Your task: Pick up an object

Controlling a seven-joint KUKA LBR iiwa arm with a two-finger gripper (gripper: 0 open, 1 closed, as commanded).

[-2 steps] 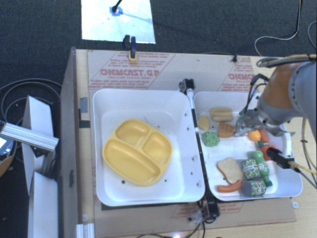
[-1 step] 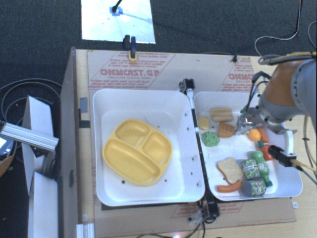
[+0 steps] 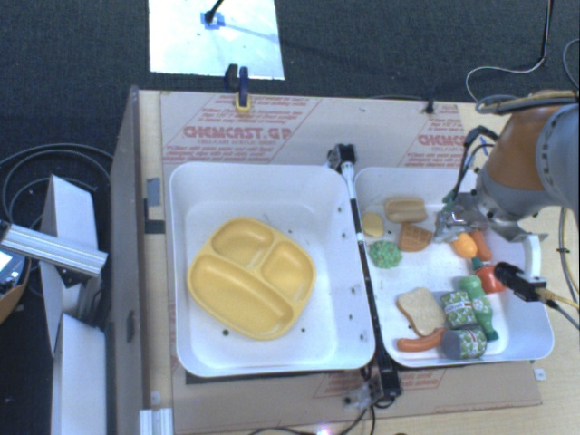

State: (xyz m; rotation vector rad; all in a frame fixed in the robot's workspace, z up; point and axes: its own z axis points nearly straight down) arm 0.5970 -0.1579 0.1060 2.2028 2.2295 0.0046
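The metal tool [image 3: 450, 220] sits low in the right white bin [image 3: 535, 338], just right of the brown toy waffle [image 3: 415, 237]; I cannot tell its grip.

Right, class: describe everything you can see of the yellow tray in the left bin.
The yellow tray is one moulded piece, plastic by the look of it, with rounded corners and a raised rim. It has three compartments: one long one along its lower left side and two smaller ones along the upper right. All three hold nothing. It lies flat and face up on the floor of the left bin, turned at an angle to the bin's walls and roughly in the middle. Only the bin floor touches it.
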